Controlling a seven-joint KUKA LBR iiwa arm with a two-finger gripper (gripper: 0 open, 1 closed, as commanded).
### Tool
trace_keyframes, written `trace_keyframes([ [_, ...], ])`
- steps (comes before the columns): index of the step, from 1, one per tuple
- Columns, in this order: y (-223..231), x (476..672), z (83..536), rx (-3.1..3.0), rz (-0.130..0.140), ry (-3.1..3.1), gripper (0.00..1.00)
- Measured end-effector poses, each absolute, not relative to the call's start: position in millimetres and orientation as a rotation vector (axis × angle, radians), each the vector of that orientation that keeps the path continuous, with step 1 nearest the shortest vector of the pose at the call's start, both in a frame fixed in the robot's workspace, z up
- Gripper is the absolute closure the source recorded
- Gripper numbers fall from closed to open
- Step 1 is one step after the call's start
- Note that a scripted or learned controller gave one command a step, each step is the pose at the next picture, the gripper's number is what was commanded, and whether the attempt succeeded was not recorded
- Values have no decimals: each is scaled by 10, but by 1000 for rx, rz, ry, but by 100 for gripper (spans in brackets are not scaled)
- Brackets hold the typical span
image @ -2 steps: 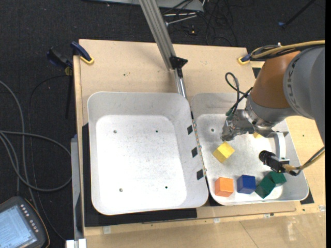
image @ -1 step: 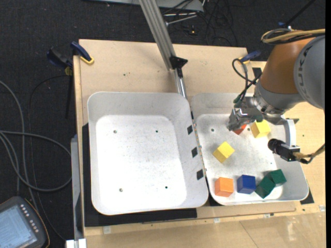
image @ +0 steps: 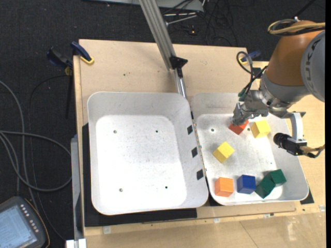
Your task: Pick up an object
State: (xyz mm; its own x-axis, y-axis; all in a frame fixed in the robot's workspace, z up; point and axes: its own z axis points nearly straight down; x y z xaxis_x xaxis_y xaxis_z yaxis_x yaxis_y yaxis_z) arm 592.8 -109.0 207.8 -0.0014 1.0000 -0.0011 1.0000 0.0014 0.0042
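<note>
2 shallow white plastic bins are being shown side by side on a wooden bench. The right bin (image: 289,192) is being entered by the grey two-finger gripper (image: 240,119), which is being pressed down onto a small red block (image: 237,128) near the far wall. Whether the block is being gripped cannot be told. A yellow cube (image: 259,128) is sitting just beside it; another yellow cube (image: 224,152) lies near. An orange cube (image: 224,186), a blue cube (image: 246,184) and 2 green blocks (image: 271,183) are lining the near wall.

Wooden bench (image: 129,71); blue-yellow clamp (image: 81,52) at corner; black cables (image: 20,138); tablet (image: 18,226) lower left.
</note>
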Motion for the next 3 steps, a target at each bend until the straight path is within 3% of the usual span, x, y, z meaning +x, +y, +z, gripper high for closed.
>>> trace_keyframes([
  [1, -497, 5843, 2126, 2213, 3, 2232, 100],
  [3, 442, 5406, 2190, 2215, -1, 2232, 100],
])
